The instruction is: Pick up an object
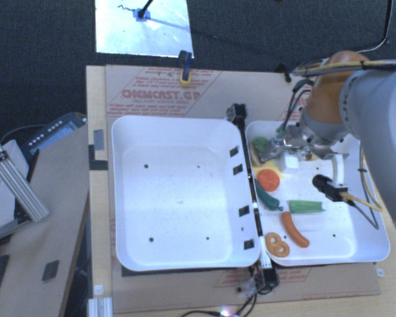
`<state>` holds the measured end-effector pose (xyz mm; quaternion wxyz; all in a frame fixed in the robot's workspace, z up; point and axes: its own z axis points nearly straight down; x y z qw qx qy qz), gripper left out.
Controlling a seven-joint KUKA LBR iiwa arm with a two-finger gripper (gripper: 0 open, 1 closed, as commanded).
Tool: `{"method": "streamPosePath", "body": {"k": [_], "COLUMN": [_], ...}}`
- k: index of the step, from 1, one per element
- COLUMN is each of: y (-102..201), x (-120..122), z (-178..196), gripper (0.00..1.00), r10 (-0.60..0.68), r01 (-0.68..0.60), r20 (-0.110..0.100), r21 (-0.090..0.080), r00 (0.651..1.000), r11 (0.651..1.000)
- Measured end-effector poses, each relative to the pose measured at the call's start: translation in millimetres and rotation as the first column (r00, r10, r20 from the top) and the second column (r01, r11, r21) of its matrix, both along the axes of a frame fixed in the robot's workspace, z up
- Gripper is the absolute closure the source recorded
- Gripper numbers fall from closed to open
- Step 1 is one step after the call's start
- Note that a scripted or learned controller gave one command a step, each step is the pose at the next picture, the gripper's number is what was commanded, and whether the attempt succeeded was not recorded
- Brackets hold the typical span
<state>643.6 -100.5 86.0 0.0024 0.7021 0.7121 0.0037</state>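
Reaching in from the right, the grey arm holds its gripper (275, 149) low over the far corner of the right bin (366, 246); whether it grips anything cannot be told. Nothing is visibly lifted: a red tomato (268, 178), green pod (306, 207), orange sausage (295, 230) and pretzel (276, 244) lie in that bin, while the left bin (178, 190) sits beside it.

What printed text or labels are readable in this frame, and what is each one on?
"CHEMCAST GP", in red, upside-down, on the brown protective sheet behind the left bin.
Smaller red lines above it: too blurred to read.
Faint red print on the sheet's front edge, below the bins: unreadable.
Buttons on the grey device at left: too small.
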Motion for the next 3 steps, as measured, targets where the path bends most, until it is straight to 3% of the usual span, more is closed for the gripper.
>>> {"method": "streamPosePath", "body": {"k": [1,2,3], "y": [2,1,83], "x": [-80,-75,-30], "z": [-2,9,156], "gripper": [0.0,1.0,1.0], "r10": [-0.014,-0.012,-0.001], "r01": [0.014,0.012,0.001], "r20": [-0.015,-0.006,0.009], "r21": [0.0,-0.002,0.0], "r00": [1.0,1.0,1.0], "r11": [1.0,1.0,1.0]}}
